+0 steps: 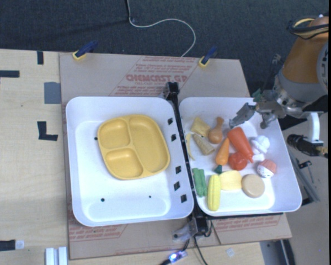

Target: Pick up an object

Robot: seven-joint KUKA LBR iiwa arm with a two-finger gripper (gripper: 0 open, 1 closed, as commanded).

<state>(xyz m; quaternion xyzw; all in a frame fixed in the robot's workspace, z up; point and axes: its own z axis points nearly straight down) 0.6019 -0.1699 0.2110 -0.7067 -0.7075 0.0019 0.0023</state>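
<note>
Grey gripper [254,114] hangs with its fingers spread wide over the right bin [289,164]. Toy food [240,142] lies packed close, so it could grab two or slip.

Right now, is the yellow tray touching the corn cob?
Apart. The camera view shows the yellow tray in the left bin and the corn cob in the right bin.

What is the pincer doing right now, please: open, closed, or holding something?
Pincer: open, holding nothing, above the upper right of the right bin, near the red pepper.
</note>
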